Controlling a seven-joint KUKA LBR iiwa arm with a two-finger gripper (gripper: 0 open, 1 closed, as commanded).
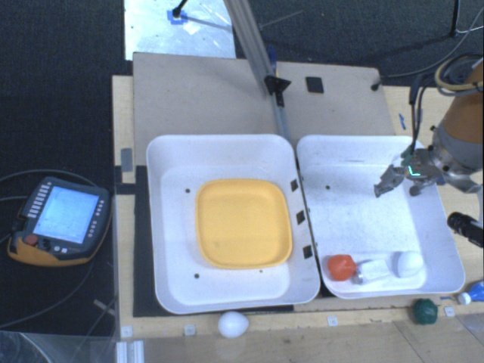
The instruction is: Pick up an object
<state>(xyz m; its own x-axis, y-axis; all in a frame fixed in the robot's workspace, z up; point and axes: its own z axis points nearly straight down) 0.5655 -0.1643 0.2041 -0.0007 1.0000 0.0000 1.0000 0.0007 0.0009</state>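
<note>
Gripper [399, 181] seen over right bin [355, 218], near its right wall, fingers spread apart, nothing clamped between. Judged early: nothing picked yet. Orange object [340, 267], clear bottle [372, 271] and white ball [409, 263] lined along near wall, touching or nearly so. Bare floor left between gripper and objects. Yellow plate [244, 223] seen in left bin [170, 225].

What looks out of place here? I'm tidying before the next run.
Two things lie outside the bins: a white egg-shaped object on the bench edge below the left bin, and a dark green ball past the right bin's lower corner. The yellow plate sits flat.
</note>
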